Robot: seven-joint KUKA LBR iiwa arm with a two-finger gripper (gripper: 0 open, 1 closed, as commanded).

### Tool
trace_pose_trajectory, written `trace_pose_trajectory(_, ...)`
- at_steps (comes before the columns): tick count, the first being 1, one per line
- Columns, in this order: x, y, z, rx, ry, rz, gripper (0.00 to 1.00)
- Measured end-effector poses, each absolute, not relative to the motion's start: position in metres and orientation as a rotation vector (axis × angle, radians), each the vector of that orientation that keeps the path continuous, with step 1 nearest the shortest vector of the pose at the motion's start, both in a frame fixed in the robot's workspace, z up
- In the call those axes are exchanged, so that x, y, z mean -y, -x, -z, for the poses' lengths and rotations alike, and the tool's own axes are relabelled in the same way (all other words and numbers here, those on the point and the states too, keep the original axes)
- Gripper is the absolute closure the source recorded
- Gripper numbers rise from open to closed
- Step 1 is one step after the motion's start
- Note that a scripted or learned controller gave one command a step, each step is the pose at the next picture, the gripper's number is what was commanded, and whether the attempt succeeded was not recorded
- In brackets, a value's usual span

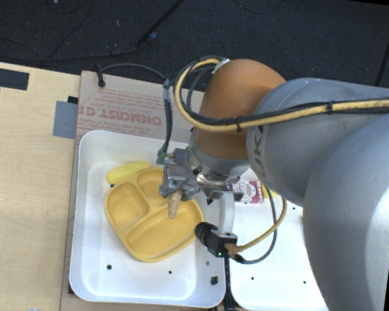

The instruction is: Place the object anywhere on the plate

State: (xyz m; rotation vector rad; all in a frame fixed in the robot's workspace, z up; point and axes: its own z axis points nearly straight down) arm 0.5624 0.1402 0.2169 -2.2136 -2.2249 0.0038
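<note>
Two shallow white bins (89, 244) sat side by side on cardboard.
One yellow plastic divided plate (148, 222) lay under the gripper (173, 202); finger state unclear.

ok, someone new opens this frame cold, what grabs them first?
The arm dominates, its grey bulk and orange band reaching in from the right over the bins. Below it, the end effector hangs over a yellow divided plate in the left bin. A yellow object lies just past the plate's upper-left edge, and some pink-and-white packaging peeks out beneath the arm.
</note>
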Motion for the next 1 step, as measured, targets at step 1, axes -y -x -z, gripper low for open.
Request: trace_pose_trajectory(1, -0.1387, -0.5627, -0.2170, 2.222, 2.218, -0.005, 0.00)
